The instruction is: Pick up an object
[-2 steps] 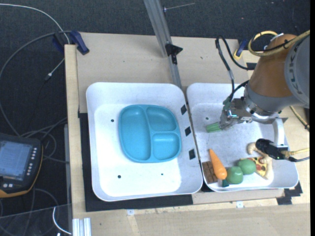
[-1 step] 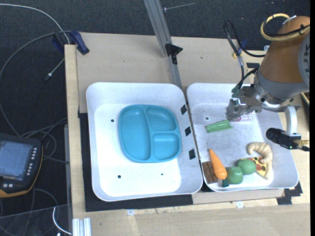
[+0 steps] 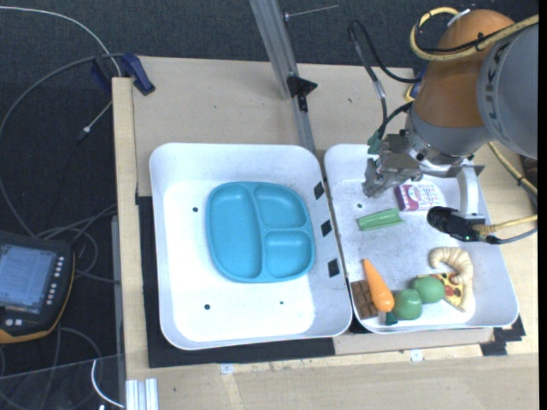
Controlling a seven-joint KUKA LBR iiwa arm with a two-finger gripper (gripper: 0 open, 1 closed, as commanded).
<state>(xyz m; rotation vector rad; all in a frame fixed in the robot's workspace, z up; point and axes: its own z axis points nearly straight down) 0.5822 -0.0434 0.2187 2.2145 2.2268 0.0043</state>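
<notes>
Grey arm (image 3: 479, 67) reaching from right, wrist bent downward

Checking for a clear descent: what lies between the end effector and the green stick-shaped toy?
Bare white bin floor, seen in the camera view, separates the end effector from the green stick-shaped toy.

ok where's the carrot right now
The carrot lies in the right bin, near its front left corner, beside the chocolate bar and just left of the green apple.
</notes>
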